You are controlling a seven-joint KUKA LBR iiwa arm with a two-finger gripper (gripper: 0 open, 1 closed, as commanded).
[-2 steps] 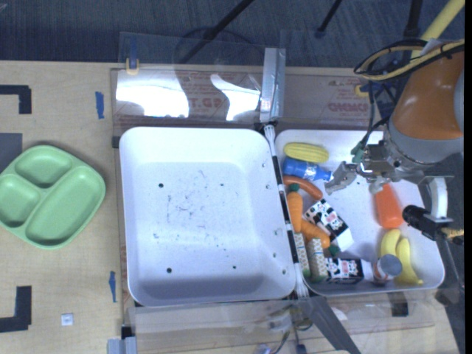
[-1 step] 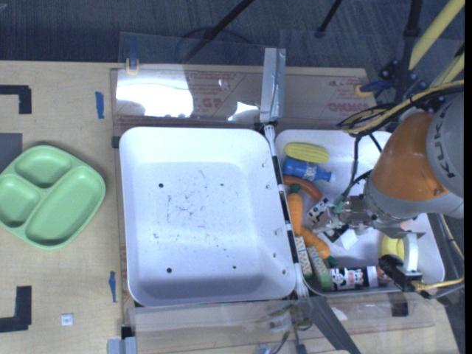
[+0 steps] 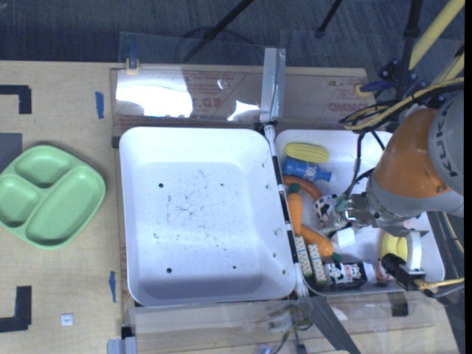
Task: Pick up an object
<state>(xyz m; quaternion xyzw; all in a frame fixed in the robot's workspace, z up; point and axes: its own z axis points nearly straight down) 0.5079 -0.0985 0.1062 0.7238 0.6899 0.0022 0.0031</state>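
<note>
The gripper (image 3: 341, 214) hangs low in the right bin (image 3: 346, 140); finger state I cannot tell. Corn (image 3: 307, 153) lies at its 11 o'clock, carrots (image 3: 296, 211) at 9, crowding it.

You have a pale wooden desk (image 3: 66, 87) carrying 2 shallow white bins side by side: the left bin (image 3: 140, 150) sits near the desk's middle, the right bin (image 3: 346, 142) touches it toward the right edge. Near the left edge lies a green 3-compartment plate (image 3: 50, 195), well apart from the bins.
</note>
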